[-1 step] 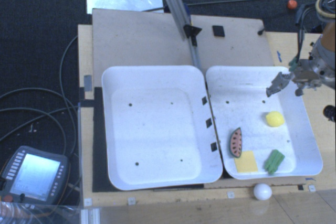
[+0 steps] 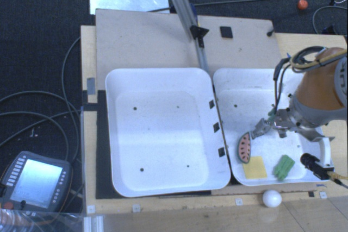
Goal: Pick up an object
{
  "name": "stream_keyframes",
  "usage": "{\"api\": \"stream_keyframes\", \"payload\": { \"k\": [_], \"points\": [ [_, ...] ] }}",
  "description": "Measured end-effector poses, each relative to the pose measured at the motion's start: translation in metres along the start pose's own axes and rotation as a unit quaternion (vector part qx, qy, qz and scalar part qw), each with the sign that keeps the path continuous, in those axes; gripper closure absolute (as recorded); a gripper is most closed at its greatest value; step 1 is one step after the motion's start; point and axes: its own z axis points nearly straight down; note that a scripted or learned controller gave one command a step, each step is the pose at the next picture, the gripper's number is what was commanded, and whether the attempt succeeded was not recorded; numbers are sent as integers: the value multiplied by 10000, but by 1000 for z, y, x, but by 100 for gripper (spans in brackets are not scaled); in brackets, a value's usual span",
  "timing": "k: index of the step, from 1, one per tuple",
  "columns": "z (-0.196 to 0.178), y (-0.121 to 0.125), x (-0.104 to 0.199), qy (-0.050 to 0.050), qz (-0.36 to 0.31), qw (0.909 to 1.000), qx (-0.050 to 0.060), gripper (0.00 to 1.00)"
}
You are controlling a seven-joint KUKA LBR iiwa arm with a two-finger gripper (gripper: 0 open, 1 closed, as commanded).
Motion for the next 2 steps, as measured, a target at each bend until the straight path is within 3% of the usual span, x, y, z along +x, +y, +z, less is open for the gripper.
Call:
{"api": "stream_keyframes", "payload": {
  "k": [1,2],
  "points": [
    [11,-35,59,-6,-11,10000,-40,0],
    [0,-35,58,-11,0,10000,-49,100]
  ]
}}
